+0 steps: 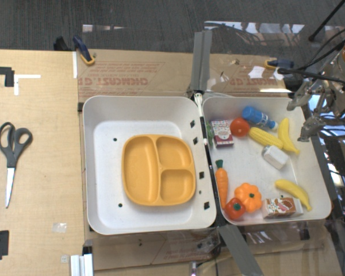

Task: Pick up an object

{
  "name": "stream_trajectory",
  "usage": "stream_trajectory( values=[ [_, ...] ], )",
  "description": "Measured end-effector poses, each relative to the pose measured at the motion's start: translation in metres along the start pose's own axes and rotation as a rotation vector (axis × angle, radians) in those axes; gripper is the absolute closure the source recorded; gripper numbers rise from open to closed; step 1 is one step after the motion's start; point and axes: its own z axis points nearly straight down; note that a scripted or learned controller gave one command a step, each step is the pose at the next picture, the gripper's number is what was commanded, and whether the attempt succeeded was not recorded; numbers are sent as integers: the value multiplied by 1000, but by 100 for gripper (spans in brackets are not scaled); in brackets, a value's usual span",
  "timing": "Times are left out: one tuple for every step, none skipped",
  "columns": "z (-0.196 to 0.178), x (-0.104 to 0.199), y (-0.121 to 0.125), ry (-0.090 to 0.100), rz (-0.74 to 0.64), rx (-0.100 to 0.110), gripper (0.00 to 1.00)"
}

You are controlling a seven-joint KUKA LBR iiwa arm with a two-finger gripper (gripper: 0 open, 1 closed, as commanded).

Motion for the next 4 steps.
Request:
stream_trajectory(
  values=[
    [147,4,0,1,50,0,0],
    [133,0,2,-10,46,2,100],
    [142,-47,71,-6,220,3,100],
    [141,9,80,-32,313,6,100]
  ],
)
